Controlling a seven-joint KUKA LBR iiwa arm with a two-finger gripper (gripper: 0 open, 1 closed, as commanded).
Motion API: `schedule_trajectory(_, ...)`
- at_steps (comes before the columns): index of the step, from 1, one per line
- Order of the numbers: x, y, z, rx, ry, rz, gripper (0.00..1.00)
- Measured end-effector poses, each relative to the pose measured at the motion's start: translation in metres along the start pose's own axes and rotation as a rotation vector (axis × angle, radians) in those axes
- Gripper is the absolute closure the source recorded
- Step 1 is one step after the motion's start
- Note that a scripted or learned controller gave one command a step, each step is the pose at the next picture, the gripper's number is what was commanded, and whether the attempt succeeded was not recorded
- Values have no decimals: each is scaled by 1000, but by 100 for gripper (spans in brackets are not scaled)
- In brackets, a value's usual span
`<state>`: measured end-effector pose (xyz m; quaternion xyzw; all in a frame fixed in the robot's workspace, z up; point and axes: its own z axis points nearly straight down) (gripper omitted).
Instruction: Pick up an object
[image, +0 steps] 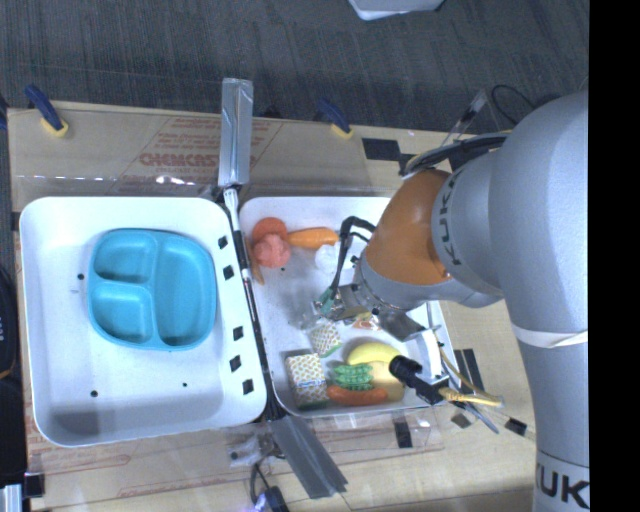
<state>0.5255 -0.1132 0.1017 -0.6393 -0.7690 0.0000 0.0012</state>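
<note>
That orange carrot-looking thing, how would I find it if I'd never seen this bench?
Start at the right white bin, the cluttered one under the grey arm. Look to its far end, beside the divider between the bins. The carrot lies there, a slim orange stick touching a rounder reddish toy; nothing else in the bin is long and orange.

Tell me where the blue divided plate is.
The blue divided plate lies in the left bin, toward its upper middle, apart from the toys in the right bin.

Lettering "KUKA" is read in part on the grey arm (470, 230), beside the orange band, and again at its base. Faint red printing is seen on the cardboard sheet (170, 150) of the worktop; it is illegible.
</note>
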Motion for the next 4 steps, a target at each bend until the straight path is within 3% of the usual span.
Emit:
schedule_trajectory(1,6,3,-172,-2,-2,115,100)
schedule_trajectory(2,14,-38,-132,2,0,-164,100)
schedule_trajectory(3,31,18,-140,1,-1,-118,100)
schedule_trajectory(4,52,40,-177,0,-1,-121,100)
